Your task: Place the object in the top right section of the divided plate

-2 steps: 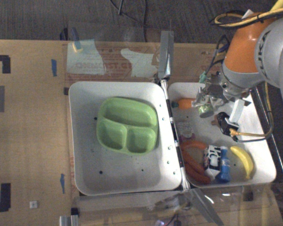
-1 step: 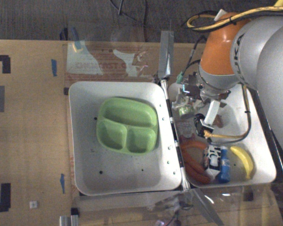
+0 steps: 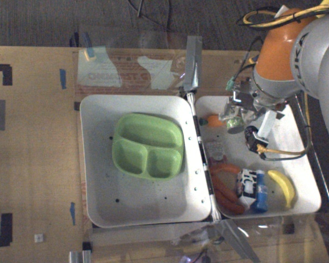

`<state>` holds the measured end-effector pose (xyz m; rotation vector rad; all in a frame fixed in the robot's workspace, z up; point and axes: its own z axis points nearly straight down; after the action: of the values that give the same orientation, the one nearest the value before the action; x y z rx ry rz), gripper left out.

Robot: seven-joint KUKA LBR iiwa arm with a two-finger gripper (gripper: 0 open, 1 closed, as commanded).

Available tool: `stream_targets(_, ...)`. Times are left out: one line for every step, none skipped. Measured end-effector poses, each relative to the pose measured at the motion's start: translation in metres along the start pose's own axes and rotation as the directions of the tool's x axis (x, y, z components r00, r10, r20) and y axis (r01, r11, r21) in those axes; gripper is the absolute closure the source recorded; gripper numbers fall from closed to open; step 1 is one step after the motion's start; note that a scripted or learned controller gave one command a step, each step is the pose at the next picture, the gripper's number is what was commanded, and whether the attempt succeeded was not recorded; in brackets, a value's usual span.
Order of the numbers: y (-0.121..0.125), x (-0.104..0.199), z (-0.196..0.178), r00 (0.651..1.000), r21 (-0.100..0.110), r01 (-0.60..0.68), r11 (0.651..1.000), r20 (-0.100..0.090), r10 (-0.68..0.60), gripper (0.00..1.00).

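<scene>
A light green divided plate [image 3: 115,148] lies in the left bin [image 3: 93,190], with one long section at the back and two smaller ones at the front. My gripper [image 3: 234,114] hangs low over the back left part of the right bin [image 3: 307,201]. A small green object [image 3: 235,125] sits right under it, and an orange piece [image 3: 214,121] lies just to its left. The wrist hides whether anything is held.
The right bin also holds a yellow banana [image 3: 283,186], a blue and white carton [image 3: 252,188], red sausage-like pieces [image 3: 228,199] and a pale item [image 3: 215,148]. A metal divider [image 3: 200,147] separates the bins. A cable [image 3: 279,155] loops below the wrist.
</scene>
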<state>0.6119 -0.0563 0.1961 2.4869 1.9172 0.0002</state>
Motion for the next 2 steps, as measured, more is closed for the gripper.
stream_targets(-0.019,0.051,0.012,0.997,0.005,0.081,0.997,-0.001,-0.081,1.0)
stream_targets(-0.071,0.116,0.006,1.0,0.006,0.017,1.0,0.0,-0.017,1.0)
